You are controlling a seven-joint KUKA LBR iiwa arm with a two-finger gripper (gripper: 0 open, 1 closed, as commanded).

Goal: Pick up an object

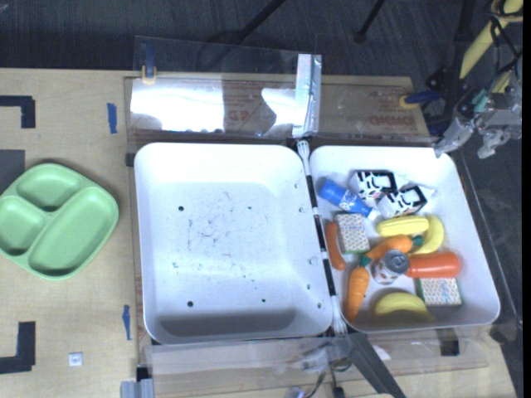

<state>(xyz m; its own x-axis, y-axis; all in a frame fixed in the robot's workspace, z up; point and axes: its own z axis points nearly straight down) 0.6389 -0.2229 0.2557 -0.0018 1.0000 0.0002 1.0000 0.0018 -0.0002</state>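
The jaws (pixel 481 131) hover off the right bin's (pixel 477 222) far corner; their opening I cannot tell. The toy pile (pixel 390 247) lies below-left of them, inside that bin.

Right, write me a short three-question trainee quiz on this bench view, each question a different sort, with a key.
1. True or false: the toys lie in the left bin.
2. Multiple choice: the green divided plate sits (A) inside the right bin, (B) on the bench left of both bins, (C) on top of the toys.
3. Fill in: the pincer is above the right bin's far ____ corner.

Key
1. False: the pile, with a blue bottle, a carrot and a banana, is in the right bin.
2. B.
3. Right.
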